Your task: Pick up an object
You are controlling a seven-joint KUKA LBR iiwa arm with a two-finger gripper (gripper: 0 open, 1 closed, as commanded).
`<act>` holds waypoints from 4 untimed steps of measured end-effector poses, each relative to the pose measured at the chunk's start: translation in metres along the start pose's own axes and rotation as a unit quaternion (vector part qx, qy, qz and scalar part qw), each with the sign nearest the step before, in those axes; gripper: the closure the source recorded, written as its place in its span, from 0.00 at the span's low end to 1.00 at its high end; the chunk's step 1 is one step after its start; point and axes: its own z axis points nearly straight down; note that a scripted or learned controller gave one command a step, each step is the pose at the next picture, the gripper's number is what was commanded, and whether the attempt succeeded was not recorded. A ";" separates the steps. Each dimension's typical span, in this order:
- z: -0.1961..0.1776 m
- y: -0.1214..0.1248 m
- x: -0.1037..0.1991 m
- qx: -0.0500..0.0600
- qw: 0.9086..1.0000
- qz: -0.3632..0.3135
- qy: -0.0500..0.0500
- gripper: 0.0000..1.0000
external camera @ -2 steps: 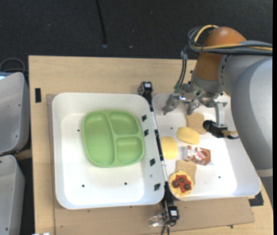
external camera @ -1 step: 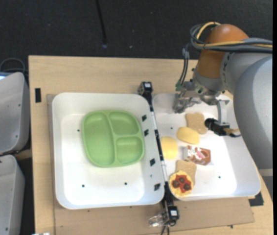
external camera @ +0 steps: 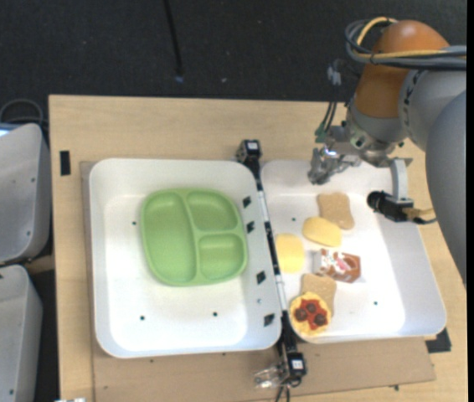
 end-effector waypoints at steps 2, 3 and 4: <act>-0.061 0.005 -0.010 -0.001 1.000 0.000 0.000 1.00; -0.054 -0.008 0.042 0.001 1.000 -0.004 0.000 1.00; -0.060 -0.031 0.098 0.001 1.000 -0.005 0.001 1.00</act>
